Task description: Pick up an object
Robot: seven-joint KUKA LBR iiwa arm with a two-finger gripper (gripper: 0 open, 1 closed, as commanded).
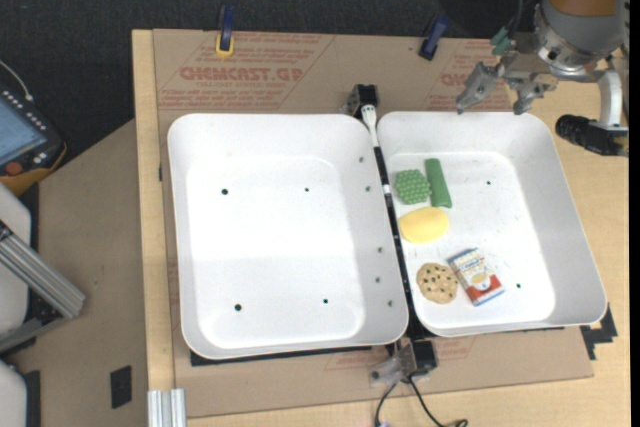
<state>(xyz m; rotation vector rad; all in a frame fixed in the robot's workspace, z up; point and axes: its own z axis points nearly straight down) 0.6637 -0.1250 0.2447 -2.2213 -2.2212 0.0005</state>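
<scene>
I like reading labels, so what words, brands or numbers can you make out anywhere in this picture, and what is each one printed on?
"CHEMCAST GP": red print on the brown board under the bins, at its far left; it may carry further small print.
Red print at the board's far right, by the hand: too faint to read.
Small carton in the right bin: coloured print, too small to read.

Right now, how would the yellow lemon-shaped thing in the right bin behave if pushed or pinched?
The lemon looks rounded and smooth, so it may roll or slip from a pinch. It touches the green block, so a push would probably nudge that too.
</scene>
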